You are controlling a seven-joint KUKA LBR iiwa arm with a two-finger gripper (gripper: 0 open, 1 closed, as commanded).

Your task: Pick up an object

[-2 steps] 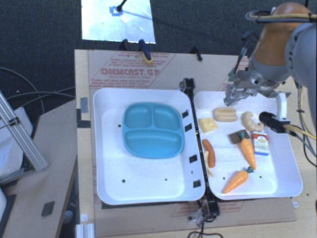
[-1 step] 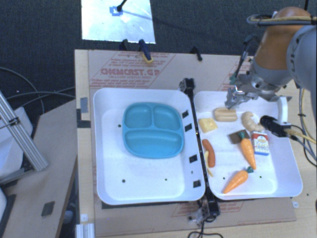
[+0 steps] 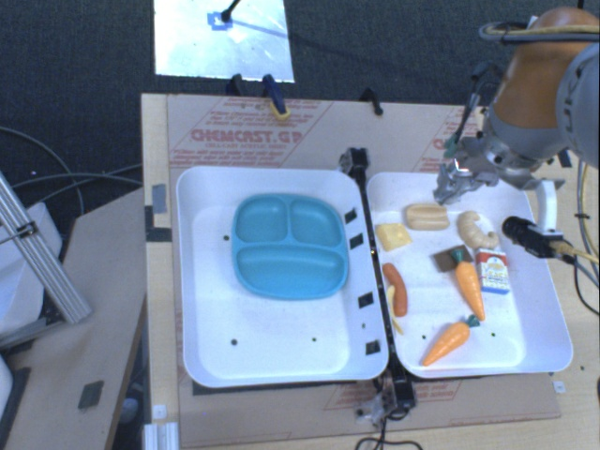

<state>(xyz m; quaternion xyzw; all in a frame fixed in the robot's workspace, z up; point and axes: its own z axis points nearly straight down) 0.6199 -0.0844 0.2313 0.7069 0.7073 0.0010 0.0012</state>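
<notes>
The right bin (image 3: pixel 534 345) holds several toy foods: a tan bread roll (image 3: pixel 427 217), a yellow cheese wedge (image 3: pixel 393 237), a pale peanut-shaped piece (image 3: pixel 476 229), a red sausage (image 3: pixel 397 289), two orange carrots (image 3: pixel 469 289) (image 3: pixel 446 341), a small red-and-white carton (image 3: pixel 493 272) and a dark block (image 3: pixel 446 260). My gripper (image 3: pixel 450 187) hangs over the back of this bin, just above and behind the bread roll. Nothing shows between its fingers.
The left bin (image 3: pixel 216 345) carries a blue divided plate (image 3: pixel 289 246). A black divider strip (image 3: pixel 370 251) runs between the bins. A black cylinder (image 3: pixel 534 236) juts in over the right bin's right edge. A shiny sheet (image 3: pixel 222 26) lies behind the bench.
</notes>
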